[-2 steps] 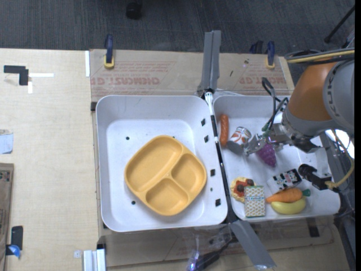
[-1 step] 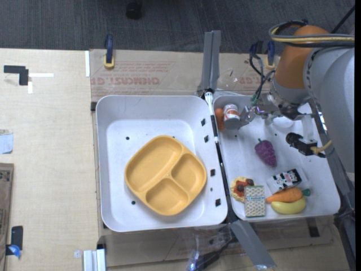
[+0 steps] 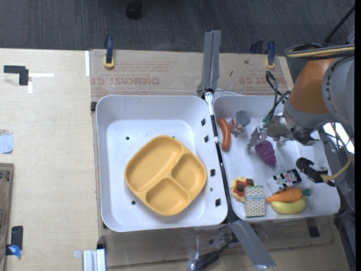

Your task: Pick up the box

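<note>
Your box point(image 3: 254, 201) has not been lifted: it lies flat near the front edge of the right bin point(image 3: 333, 208), close to that bin's front-left corner, touching a small pizza-like toy point(image 3: 241, 186) on its left and sitting just beside a banana point(image 3: 289, 206) and a carrot point(image 3: 285, 196) on its right. The gripper point(image 3: 260, 137) hangs over the middle of the same bin, above a bunch of purple grapes point(image 3: 266, 153), well apart from the box. You cannot tell from this angle whether the claw is released or clenched, and nothing shows as held. So, as a judgement, the whole task is still ahead: reach the box, close on it, raise it.

Also in the right bin you have a hot dog point(image 3: 225, 133) by the left wall, a small grey cup point(image 3: 242, 119) towards the back, and a black-and-white toy point(image 3: 287, 178) near the right side. The left bin point(image 3: 107, 151) carries a yellow divided plate point(image 3: 165, 175).

Both bins rest on a brown board point(image 3: 146, 75) clamped at its back edge on a pale wooden bench point(image 3: 45, 151); dark carpet point(image 3: 169, 10) lies beyond.
</note>
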Controlling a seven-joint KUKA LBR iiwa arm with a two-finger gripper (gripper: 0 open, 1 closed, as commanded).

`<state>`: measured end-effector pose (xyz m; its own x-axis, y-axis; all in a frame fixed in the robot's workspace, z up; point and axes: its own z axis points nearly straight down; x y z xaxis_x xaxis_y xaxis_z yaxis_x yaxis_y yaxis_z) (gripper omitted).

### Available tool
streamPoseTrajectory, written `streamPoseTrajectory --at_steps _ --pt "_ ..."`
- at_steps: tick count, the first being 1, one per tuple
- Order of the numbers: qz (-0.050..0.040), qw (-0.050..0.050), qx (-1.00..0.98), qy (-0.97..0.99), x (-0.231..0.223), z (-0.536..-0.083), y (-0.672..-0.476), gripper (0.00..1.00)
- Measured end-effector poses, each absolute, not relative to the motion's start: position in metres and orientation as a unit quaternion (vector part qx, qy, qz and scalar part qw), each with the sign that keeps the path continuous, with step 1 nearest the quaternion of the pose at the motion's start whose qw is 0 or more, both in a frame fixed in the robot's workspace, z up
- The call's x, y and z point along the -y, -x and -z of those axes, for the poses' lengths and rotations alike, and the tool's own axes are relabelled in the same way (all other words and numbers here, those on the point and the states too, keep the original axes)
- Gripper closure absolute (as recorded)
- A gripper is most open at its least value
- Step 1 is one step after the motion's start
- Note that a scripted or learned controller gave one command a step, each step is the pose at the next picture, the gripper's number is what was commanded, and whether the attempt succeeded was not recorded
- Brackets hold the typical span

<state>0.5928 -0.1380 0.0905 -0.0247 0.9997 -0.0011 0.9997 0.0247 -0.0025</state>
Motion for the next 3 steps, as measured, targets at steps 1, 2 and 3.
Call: streamPoseTrajectory --at_steps 1,2,3 --pt "-0.0009 0.000 0.700 0.714 0.135 -0.098 -0.659 0.00" --pt "-0.0016 -0.003 0.643 0.766 0.100 -0.093 -0.659 0.00" --pt "-0.0013 -0.001 0.637 0.771 0.100 -0.101 -0.659 0.00"
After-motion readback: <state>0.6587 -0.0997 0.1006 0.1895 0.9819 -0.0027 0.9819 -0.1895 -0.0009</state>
